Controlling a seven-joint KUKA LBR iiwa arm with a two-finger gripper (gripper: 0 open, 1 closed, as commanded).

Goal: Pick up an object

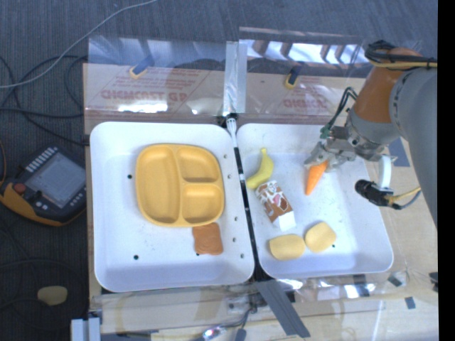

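Right bin (370, 251): gripper (328, 156) low near the back wall, fingers closed about the top of an orange carrot (313, 178), which hung tilted. Banana (261, 170) lay against the left rim by the divider; wrapped snack (276, 203) just beside it; two yellow pieces (303, 242) near the front edge. Bare floor lay right of the carrot. Left bin (106, 204): yellow tray (180, 184), brown piece (208, 239) touching its front
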